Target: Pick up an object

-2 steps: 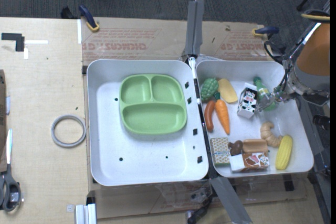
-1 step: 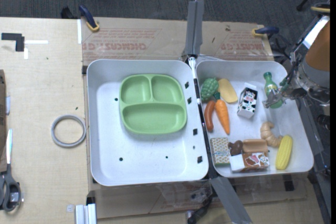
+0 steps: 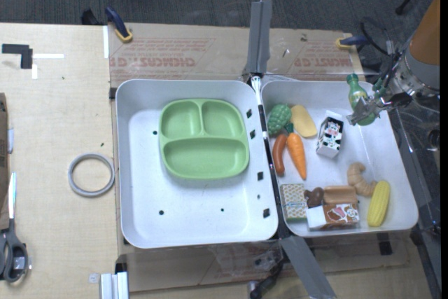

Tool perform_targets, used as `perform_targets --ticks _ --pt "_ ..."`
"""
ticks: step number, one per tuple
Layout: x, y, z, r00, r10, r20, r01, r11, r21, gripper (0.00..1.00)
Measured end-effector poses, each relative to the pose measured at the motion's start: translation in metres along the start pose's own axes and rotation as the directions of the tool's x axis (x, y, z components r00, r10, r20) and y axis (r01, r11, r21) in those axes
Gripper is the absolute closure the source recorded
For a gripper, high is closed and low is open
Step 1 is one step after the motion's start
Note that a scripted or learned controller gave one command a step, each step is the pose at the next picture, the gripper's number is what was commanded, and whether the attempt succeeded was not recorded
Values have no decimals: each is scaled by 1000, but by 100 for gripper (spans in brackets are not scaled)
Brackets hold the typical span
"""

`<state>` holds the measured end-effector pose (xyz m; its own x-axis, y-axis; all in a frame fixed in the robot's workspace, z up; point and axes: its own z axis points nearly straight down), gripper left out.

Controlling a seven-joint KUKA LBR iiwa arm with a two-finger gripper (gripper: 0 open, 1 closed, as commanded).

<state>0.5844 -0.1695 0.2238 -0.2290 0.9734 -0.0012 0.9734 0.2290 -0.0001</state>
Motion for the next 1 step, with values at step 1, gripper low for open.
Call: perform_targets --ticks 1 --pt "65 36 -36 979 202 1 -202 979 2 100"
